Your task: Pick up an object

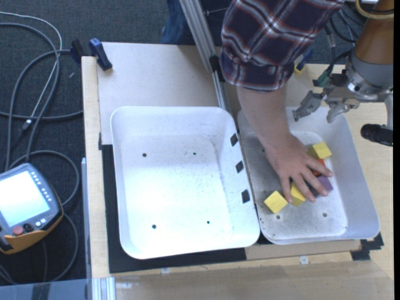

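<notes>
While the gripper is spread open and empty, a small, light, hard yellow block could be pinched by its flat sides.

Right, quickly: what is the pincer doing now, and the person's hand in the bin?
Pincer: open, holding nothing, above the right bin.
Hand: down among the blocks, fingers on them.

- Robotics laboratory.
- Teach pendant and loose cables on dark carpet.
- Aluminium frame post rising behind worktop bearing white bins.
</notes>
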Controlling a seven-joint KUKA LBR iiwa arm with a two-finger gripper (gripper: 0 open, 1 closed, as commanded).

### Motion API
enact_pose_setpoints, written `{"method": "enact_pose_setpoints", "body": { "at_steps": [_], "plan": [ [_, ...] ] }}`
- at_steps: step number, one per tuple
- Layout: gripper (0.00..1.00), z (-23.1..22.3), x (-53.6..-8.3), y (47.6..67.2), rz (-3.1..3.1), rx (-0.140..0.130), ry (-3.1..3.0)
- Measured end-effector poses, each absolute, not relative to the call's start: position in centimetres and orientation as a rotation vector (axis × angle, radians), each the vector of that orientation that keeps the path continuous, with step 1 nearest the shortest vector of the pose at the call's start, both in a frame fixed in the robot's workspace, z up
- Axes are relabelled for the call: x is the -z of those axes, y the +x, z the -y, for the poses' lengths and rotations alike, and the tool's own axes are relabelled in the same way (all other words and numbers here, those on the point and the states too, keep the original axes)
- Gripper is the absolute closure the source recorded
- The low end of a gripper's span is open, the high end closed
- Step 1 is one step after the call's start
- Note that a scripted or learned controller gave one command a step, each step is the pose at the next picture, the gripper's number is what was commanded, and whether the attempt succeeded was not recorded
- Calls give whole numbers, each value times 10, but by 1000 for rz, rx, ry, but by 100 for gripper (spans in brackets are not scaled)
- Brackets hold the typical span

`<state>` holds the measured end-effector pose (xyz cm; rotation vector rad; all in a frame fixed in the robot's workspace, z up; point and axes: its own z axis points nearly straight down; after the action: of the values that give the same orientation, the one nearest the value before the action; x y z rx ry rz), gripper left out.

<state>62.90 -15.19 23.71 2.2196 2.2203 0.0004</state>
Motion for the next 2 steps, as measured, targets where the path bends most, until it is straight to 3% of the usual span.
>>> {"method": "enact_pose_setpoints", "body": {
  "at_steps": [1,2],
  "plan": [
    [0,171,-103,591,-2225,7,2229],
    [0,138,-110,548,-2226,1,2225]
  ]
}}
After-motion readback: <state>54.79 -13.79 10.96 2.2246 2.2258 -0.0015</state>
